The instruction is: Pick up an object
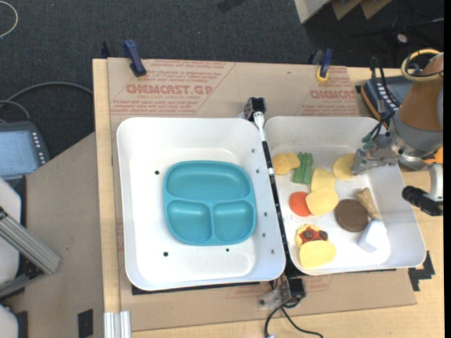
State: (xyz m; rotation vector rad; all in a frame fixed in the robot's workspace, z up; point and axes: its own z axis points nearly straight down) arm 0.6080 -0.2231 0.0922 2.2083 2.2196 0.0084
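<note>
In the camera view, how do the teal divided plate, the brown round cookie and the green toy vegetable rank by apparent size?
Largest to smallest:
1. teal divided plastic plate
2. brown round cookie
3. green toy vegetable, only slightly smaller, so that ranking is unsure.

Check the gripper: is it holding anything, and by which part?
Cannot be told. The gripper sits low over the right bin, beside a pale yellow piece; no object shows between its tips.

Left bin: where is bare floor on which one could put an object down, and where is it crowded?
In the left bin, bare floor runs all around the teal tray, widest along the far and near edges. The right bin is crowded: toy food fills its middle, and the gripper hangs over its far right part.
</note>
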